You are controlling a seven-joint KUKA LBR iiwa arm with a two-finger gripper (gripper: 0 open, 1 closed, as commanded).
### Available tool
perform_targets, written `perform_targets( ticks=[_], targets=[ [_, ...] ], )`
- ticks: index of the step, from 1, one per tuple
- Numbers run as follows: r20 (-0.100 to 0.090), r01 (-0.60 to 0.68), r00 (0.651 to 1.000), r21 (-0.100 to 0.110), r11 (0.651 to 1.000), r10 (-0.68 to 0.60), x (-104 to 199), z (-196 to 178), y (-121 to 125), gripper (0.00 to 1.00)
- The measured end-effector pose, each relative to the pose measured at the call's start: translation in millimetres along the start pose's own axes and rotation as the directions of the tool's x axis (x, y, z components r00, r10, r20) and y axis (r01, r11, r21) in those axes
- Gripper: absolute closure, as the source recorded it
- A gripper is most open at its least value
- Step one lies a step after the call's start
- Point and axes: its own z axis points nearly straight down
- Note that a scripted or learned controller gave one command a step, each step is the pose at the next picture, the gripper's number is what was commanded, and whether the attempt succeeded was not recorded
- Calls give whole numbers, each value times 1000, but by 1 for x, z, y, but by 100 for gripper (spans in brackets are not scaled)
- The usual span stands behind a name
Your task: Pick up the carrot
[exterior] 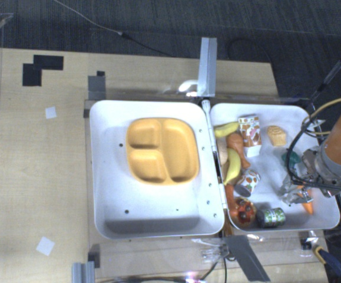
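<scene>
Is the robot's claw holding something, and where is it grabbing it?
The gripper is down on a small orange carrot in the right bin, but a grip cannot be told.

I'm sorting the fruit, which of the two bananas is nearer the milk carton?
The upper banana, lying crosswise, its tip beside the carton. The lower banana lies lengthwise, farther down the bin.

A plate point(161, 150) sat in the left bin point(108, 175). The right bin point(329, 214) held food, with the carrot point(307, 206) under the hand point(297, 196).
</scene>
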Motion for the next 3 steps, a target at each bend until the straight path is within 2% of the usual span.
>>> perform_targets(
  ticks=[1, 2, 3],
  targets=[
    [10, -104, 995, 3, 995, 104, -44, -93, 48, 100],
    [0, 85, 996, -2, 996, -85, -18, -22, 22, 100],
    [7, 16, 1000, 6, 1000, -16, -22, -93, -9, 100]
  ],
)
